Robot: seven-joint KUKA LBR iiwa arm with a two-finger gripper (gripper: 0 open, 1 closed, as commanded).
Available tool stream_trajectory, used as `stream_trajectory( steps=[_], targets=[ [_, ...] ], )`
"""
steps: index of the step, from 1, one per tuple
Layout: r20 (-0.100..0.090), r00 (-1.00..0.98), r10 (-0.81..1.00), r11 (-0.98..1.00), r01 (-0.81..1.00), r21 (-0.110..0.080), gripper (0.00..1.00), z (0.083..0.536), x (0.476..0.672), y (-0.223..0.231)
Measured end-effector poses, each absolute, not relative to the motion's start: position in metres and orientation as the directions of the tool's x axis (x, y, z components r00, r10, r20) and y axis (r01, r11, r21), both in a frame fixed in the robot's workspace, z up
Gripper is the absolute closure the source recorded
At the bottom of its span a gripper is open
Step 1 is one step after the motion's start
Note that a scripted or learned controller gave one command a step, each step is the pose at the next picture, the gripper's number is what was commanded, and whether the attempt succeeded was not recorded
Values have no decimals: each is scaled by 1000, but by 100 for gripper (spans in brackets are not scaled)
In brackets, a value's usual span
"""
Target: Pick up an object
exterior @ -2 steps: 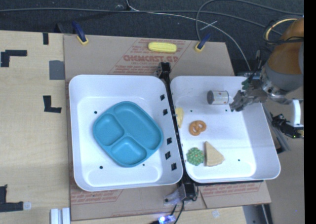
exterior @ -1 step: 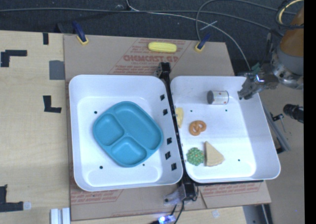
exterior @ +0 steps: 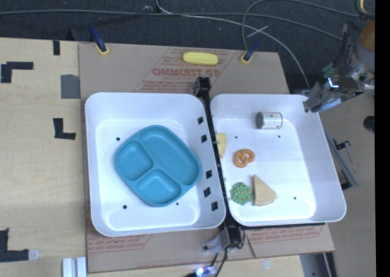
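Bins sit side by side at the centre of the frame on a brown cardboard sheet that covers the table. The left bin carries a blue sectioned tray, lying flat and turned at a slant. The right bin carries five small things. A grey and white cylinder lies on its side near the upper middle of that bin. A pale yellow piece rests against the bin's left wall. A pretzel lies just right of it, apart from the wall. Lower down, a green round lump touches a tan wedge on its right.

A yellow banana-shaped thing lies on the cardboard above the bins, in the upper middle of the frame.

The tool hangs at the upper right corner of the right bin, over its rim, well apart from the cylinder and the other things. Nothing lies between its ends, but whether it is spread or closed I cannot tell.
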State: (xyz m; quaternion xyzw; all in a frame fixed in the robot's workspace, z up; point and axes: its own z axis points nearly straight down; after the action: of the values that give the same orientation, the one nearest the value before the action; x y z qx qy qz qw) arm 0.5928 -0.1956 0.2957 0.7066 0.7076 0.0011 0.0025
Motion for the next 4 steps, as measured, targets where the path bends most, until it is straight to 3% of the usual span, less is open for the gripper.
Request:
stream_trajectory(
  steps=[3,4],
  targets=[
    [2,-7,1000,7,1000,-2,100,257,598,-34],
    [1,-6,1000,6,1000,-3,100,241,584,23]
  ],
)
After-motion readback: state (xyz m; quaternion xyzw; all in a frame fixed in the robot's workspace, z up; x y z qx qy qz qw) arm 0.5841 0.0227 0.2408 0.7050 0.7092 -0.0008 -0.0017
